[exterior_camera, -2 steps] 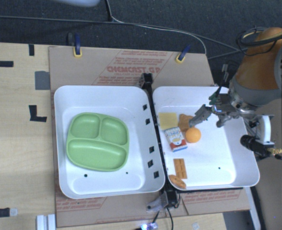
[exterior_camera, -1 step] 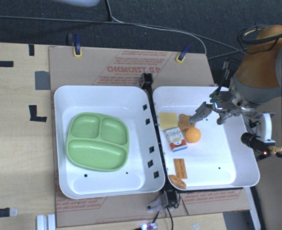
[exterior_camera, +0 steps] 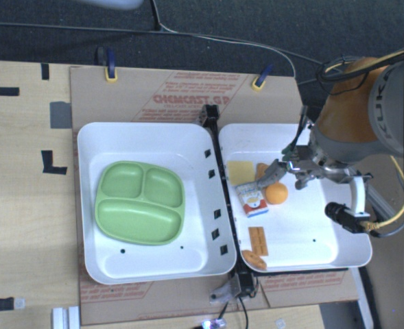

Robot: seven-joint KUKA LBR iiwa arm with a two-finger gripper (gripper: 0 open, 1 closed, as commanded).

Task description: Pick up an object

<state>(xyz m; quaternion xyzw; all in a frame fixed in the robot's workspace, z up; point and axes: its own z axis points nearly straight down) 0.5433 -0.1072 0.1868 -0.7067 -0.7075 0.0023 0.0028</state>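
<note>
The right white bin holds a yellow flat slice, a small red and white carton, an orange ball and two tan wafer-like pieces near its front. My gripper reaches in from the right, low over the bin's middle. Its dark fingers end just above the orange ball and right of the yellow slice. Nothing shows between the fingers.
The left white bin carries a green divided plate. A black divider with clips runs between the bins. The arm's orange band and grey wrist hang over the right bin's far right side.
</note>
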